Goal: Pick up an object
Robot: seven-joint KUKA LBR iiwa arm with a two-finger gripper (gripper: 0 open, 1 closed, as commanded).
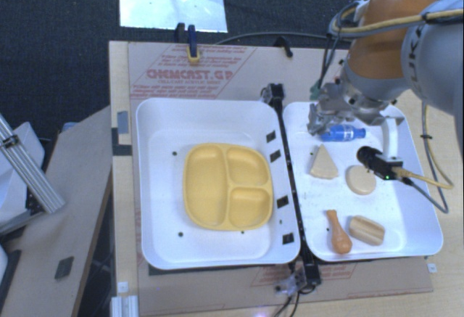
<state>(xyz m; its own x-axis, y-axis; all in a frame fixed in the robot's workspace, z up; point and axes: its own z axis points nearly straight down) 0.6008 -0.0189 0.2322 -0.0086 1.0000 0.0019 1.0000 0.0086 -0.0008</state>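
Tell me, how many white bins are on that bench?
2, side by side: the left bin holds a yellow divided plate; the right bin holds small food-shaped items.

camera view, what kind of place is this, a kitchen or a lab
Most likely a robotics lab test bench, not a kitchen: a grey arm reaches over two white bins, one holding a yellow tray and one toy food, with cables running along the bench.

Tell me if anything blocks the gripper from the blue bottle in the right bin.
Nothing visible does. The gripper sits right at the left end of the blue bottle; the wedge and round disc lie nearer the camera, apart from it.
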